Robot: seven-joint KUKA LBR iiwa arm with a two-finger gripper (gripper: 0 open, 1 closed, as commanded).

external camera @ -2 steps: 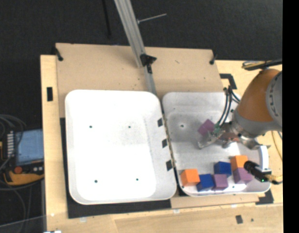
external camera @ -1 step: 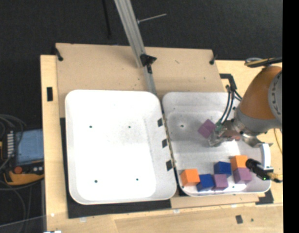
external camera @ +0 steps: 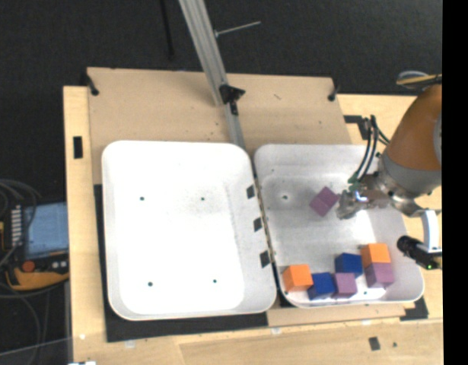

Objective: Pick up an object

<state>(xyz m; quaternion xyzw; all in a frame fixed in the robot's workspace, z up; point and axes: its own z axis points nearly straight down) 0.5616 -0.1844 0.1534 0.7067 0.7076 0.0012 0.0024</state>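
Approach step, nothing gripped yet. Gripper low in right bin, just beside lone purple block at bin centre, block's right side. Tool state: can't tell, tip blurred and dark. Next: centre over block, descend, close, lift. Contact w/ block unclear. Other blocks clustered along near wall. Arm cut off at right.

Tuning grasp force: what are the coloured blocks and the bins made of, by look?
Blocks, e.g. the lone purple block and orange block: likely foam or painted wood; matte, flat colour, no glints. Cannot tell which. Right bin and left bin: probably moulded plastic; smooth white, rounded corners, faint sheen.
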